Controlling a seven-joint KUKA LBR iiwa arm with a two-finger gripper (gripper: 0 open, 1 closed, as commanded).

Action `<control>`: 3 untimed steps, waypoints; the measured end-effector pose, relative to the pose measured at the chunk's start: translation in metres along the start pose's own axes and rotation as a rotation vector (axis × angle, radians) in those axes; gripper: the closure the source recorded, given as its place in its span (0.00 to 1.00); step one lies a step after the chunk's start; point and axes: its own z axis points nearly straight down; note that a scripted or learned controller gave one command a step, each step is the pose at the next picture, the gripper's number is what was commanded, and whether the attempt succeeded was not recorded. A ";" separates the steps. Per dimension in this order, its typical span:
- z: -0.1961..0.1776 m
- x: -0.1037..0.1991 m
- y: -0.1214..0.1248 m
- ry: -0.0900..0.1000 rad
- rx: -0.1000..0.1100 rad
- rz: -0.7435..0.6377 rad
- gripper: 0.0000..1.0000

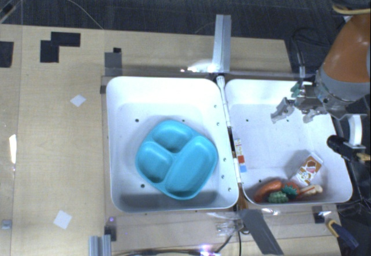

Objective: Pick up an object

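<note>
White plastic, both of them: two shallow bins sit side by side on the pale wooden bench (pixel 52 150), their inner walls touching along a metal divider strip. In the left bin (pixel 124 104) lies a turquoise divided plate (pixel 177 158) with three compartments, turned at an angle and sitting toward the near right part of the floor. It has nothing on it.

The right bin (pixel 261 145) has its contents crowded into the near corner. An orange-red toy shaped like a sausage or carrot (pixel 269 187) lies against the near wall, a small green bristly toy (pixel 280 196) touches it on the right, and a pale, reddish-striped piece (pixel 310 190) lies just beyond that. A small white carton with brown and orange print (pixel 308 171) stands tilted just above them, close to the bin's right wall. A little label with red and blue marks sits on the divider side.

From the right the grey arm with its orange band (pixel 351 46) leans in over the far right part of that bin. The gripper (pixel 290 107) hangs above bare bin floor, well apart from the toys and the carton. Its fingers look parted, spread toward the left with nothing between them, though they are small and a bit blurred from where I stand.
</note>
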 end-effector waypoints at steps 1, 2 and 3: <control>0.073 0.025 -0.077 0.001 0.003 0.092 0.00; 0.119 0.024 -0.016 -0.001 -0.008 -0.111 0.00; 0.118 0.033 -0.072 -0.004 -0.014 -0.242 0.00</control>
